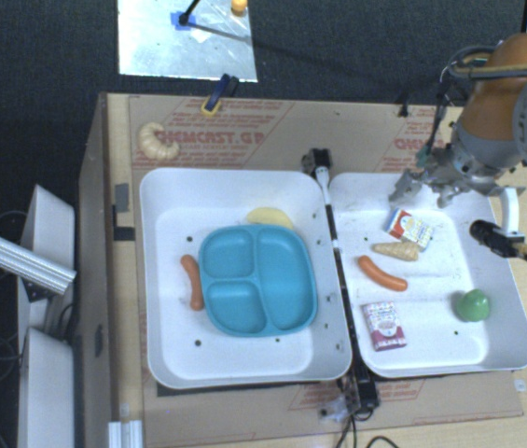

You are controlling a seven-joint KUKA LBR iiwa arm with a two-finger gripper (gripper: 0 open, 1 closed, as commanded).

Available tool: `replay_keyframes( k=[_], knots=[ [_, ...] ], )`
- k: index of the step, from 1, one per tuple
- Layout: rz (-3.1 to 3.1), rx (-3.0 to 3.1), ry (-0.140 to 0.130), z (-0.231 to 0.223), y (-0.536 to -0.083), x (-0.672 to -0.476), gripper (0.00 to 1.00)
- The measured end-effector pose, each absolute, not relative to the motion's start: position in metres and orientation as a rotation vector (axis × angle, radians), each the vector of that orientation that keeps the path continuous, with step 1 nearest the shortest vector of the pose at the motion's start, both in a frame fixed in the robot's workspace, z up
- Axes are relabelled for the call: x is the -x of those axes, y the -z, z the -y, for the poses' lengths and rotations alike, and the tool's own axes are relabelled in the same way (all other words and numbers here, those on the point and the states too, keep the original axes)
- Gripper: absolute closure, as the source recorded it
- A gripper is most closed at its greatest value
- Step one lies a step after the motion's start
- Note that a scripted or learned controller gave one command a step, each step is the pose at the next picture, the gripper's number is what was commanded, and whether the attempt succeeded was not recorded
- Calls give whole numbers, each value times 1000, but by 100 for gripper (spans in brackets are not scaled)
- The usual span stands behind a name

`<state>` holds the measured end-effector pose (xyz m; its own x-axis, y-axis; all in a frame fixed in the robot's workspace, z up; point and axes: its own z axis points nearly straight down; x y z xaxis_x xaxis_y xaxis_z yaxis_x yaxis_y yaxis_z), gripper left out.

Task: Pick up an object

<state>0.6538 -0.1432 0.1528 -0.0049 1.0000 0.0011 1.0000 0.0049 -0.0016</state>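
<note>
The right bin [501, 343] holds a small red-and-white packet [409, 226], a beige pastry piece [398, 250], an orange sausage [381, 273], a red-and-white carton [384, 326] and a green ball [473, 304]. My gripper [427, 190] hangs over the far edge of this bin, just behind the packet. Its fingers [403, 189] are spread open with nothing between them. The grey arm with its orange band [522, 54] comes in from the upper right.
The left bin [165, 250] carries a blue divided plate [256, 279], a second sausage [192, 282] and a yellow item [270, 217] behind the plate. A black divider clip [319, 161] sits between the bins. A pale curled item [158, 140] lies on the cardboard behind.
</note>
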Motion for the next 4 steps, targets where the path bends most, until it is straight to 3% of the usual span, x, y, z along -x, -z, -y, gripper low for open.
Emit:
replay_keyframes(
  k=[1,2,3,4],
  knots=[
    [2232,2226,8,145,-89,-651,0],
    [2227,2218,2,104,-85,-620,0],
    [2223,2220,1,89,-84,-568,0],
    [2225,2220,3,89,-95,-569,100]
  ],
)
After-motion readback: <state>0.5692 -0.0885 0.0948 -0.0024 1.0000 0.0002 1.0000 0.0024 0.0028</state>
